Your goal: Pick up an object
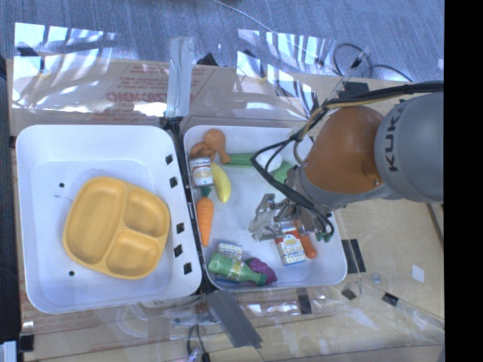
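Grey arm (392, 157) reaching from the right, wrist bent down into right bin (241, 138), fingers (262, 219) state unclear

Plastic toys in matt white bins, metal claw above.

Both bins (38, 164) look like smooth matt white plastic; the left one holds a yellow tray (115, 227) of smooth, softly shiny plastic. The banana (220, 182), carrot (204, 219) and green bottle (235, 270) have the even sheen of moulded plastic. The small carton (290, 250) looks like printed card. The claw (264, 219) is bare, dull silver metal. The arm (411, 153) has a smooth grey shell, its orange band (343, 153) glossy. The worktop (392, 232) looks like pale matt wood, with reflective foil-like sheeting (287, 55) behind the bins.
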You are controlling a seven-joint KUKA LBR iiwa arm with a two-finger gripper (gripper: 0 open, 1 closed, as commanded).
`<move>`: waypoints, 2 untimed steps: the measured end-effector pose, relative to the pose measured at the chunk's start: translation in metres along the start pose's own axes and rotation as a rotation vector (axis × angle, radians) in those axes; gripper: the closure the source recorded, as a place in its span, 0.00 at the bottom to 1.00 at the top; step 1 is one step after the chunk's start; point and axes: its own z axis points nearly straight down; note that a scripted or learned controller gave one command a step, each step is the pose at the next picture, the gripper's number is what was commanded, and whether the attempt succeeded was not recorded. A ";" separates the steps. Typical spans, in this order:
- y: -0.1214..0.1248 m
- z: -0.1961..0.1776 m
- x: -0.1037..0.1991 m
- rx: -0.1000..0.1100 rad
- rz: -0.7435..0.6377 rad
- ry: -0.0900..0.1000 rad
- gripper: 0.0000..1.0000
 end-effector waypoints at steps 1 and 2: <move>-0.001 0.000 0.001 0.001 0.002 0.001 0.00; -0.050 0.030 0.032 0.001 0.007 0.002 0.00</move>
